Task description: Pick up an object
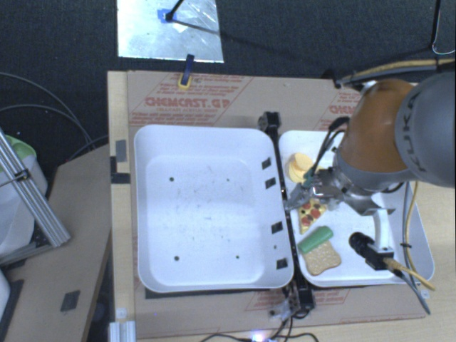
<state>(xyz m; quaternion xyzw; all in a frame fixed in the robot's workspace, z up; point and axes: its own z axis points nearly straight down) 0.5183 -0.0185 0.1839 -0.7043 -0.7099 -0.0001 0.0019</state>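
Camera view: you have one fixed camera, mounted above the bench (214, 91) and looking down at a slant. Coverage: the left bin (206, 137) and the right bin (420, 262) both sit whole in your frame, with dark floor beyond the far edge. Range: moderate, the bench spanning most of the width. The arm (399, 130) enters from your right.
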